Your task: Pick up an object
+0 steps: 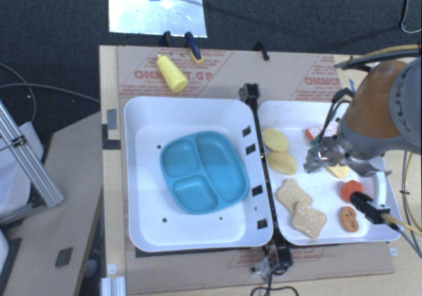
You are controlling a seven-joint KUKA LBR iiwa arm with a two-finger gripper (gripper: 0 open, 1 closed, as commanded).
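Grey and orange, the KUKA arm [382,110] reaches in from the right over the right bin [290,111], its jaws [318,156] hovering low among toy food; whether they are released or clenched cannot be told. Two yellow potato-like pieces [279,151] lie just left of them, two pale crackers [301,207] nearer, a red tomato [352,189] and a pretzel [348,219] to the near right. The left bin [148,222] holds a blue divided plate [203,171]. A yellow bottle [171,72] lies on the desk [79,149] beyond.
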